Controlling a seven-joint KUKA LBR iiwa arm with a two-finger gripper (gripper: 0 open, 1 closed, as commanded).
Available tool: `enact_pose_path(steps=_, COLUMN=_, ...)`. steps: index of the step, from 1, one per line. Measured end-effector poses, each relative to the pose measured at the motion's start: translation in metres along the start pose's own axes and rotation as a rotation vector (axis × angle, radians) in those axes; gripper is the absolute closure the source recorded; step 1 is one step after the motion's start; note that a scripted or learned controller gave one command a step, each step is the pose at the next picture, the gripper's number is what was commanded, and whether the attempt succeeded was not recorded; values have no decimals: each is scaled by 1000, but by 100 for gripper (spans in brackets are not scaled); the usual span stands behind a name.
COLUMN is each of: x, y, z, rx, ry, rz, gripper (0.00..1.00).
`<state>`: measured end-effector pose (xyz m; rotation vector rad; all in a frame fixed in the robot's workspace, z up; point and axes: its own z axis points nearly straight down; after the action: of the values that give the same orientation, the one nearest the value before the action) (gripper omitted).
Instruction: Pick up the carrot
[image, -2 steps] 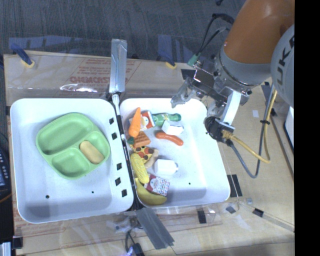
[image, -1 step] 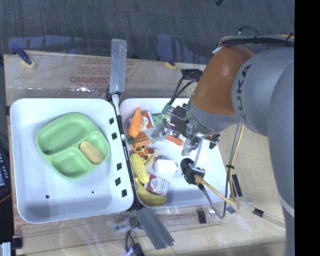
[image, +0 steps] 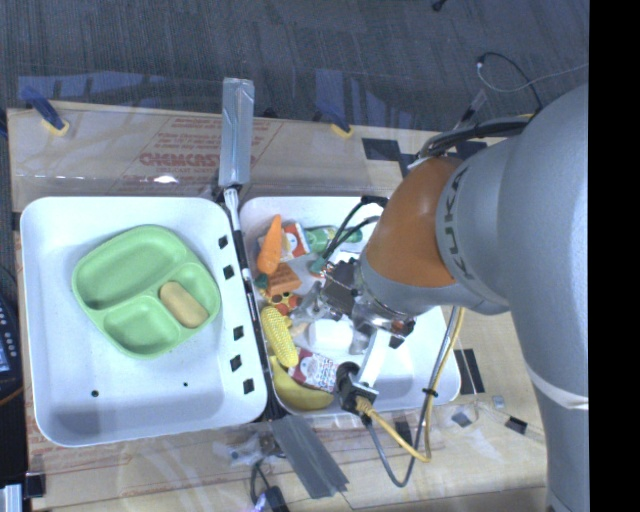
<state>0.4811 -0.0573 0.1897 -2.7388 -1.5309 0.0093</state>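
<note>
In the camera view, your carrot lies at the upper left of the right bin, long axis running top to bottom. The gripper sits to its lower right; its grip state I cannot tell.

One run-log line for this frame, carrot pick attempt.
arm: over right bin | claw: low among items, grip unclear | carrot: lying at bin's far-left corner, not held | green plate: left bin, holds potato

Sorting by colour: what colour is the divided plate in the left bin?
Light green plate, clearest in the camera view.
</note>
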Motion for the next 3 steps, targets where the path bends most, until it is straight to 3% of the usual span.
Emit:
enact_pose_path(steps=1, x=28, y=5, z=-18, rx=-2, ry=1, rz=-78, gripper=0)
enact_pose_path(steps=2, x=-16, y=59, z=-7, rx=-4, ry=1, rz=-224, gripper=0)
enact_pose_path(steps=3, x=17, y=153, z=-79, rx=-6, ry=3, rz=-209, gripper=0)
